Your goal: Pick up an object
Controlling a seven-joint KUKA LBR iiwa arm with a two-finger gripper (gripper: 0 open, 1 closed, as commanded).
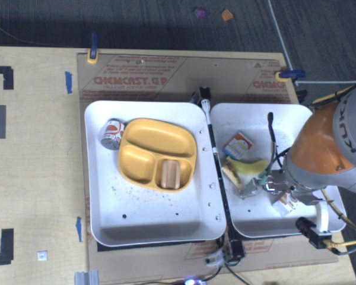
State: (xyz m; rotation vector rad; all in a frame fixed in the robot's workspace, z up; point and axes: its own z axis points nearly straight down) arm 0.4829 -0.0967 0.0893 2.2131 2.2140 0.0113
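The worktop (pixel 29 177) carries a cardboard sheet (pixel 166 76) with two shallow white bins side by side. The left bin (pixel 148 218) holds a yellow divided tray (pixel 151 144) with a tan block (pixel 169 174) in one of its compartments. A small can (pixel 111 133) lies on its side, touching the tray's far left edge. The arm (pixel 329 150) reaches in over the right bin (pixel 249 120), with the end effector (pixel 267 186) low among the clutter there. Whether it is spread or pressed together cannot be told. Just beside it lie a yellow banana-like item (pixel 249 167), a small packet with an orange-and-white label (pixel 238 144) and a few pale scraps (pixel 231 174).
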